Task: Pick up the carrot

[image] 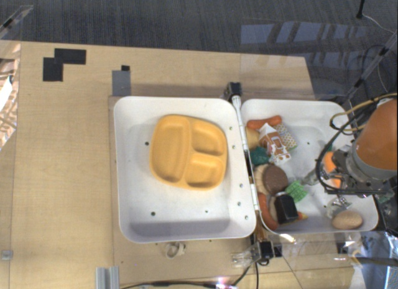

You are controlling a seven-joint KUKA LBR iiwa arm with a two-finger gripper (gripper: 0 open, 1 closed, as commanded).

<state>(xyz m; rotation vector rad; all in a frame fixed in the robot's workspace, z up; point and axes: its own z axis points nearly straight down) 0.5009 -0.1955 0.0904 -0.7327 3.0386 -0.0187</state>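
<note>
Carrot (266, 209) lies at the lower left of the right bin (311, 109), partly under a black block (286, 207). You should expect it light, stiff and smooth; take it across the middle. About the gripper (339, 202), I cannot tell its state

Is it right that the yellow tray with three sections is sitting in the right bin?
Not quite. The yellow tray with three sections is sitting in the left bin, not the right one. The camera view shows the right bin holding the toy foods instead.
</note>
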